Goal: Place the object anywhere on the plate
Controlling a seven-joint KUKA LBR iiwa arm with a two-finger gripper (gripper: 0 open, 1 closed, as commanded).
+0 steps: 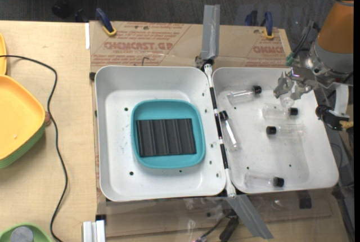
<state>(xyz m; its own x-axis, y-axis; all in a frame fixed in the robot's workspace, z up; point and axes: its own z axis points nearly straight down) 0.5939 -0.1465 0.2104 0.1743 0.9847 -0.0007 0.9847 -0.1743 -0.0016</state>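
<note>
Here the hand [289, 88], its grip state impossible to tell, hovers at the right bin's [315, 179] far right, a clear vial [279, 113] lying crosswise just below it and the teal plate [167, 163] well off to its left.

A teal plate [167, 135] with a dark ribbed centre lies flat in the left bin. Clear vials [243, 93] with black caps lie scattered in the right bin.
</note>
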